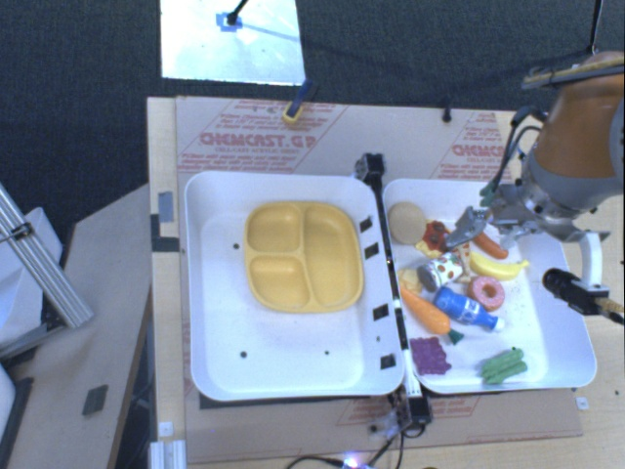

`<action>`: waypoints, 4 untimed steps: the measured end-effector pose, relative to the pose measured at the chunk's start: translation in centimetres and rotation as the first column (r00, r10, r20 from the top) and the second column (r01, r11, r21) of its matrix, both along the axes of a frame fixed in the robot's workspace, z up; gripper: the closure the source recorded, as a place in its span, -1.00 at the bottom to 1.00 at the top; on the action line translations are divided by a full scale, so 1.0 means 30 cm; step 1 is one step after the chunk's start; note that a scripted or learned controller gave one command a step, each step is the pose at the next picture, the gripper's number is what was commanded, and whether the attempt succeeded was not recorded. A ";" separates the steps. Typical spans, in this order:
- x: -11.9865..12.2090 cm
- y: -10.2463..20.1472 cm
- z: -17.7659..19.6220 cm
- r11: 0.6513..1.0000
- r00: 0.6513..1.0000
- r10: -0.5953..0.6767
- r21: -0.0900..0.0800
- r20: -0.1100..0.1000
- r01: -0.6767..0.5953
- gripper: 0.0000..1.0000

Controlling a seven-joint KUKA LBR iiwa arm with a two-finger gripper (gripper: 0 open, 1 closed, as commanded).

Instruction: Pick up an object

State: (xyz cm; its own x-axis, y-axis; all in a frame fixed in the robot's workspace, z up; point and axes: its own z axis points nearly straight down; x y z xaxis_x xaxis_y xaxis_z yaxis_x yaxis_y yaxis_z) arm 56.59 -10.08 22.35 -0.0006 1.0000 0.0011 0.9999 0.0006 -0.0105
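My gripper point(485, 234) hangs over the back middle of the right bin point(576, 345), open, with nothing between its fingers. One grey finger point(465, 229) points down-left toward a red toy point(435, 233). Just below the gripper lie an orange sausage point(490, 247) and a yellow banana point(498, 266). Further toys fill the bin: a beige bun point(407, 221), a spotted white wedge point(446, 267), a pink donut point(485, 292), a blue bottle point(467, 309), an orange carrot point(423, 309), purple grapes point(430, 356) and green beans point(503, 364).
The left bin point(225, 360) holds a yellow divided plate point(301, 257). A black clipped divider point(383, 262) separates the two bins. A black cylinder point(571, 289) on the arm juts over the right bin's right rim. The grey and orange arm point(581, 135) rises at the right.
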 end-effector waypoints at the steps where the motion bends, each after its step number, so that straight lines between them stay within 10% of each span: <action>1: 0.008 0.000 0.020 1.000 1.000 0.002 -0.002 0.012 -0.002 -1.00; 4: 0.014 0.033 -0.440 1.000 1.000 0.000 -0.002 0.018 0.000 -1.00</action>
State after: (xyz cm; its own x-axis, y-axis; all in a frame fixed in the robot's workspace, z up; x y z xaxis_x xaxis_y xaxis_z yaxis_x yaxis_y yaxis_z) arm 57.01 -9.08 9.16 -0.0003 1.0000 -0.0004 1.0000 0.0003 0.0073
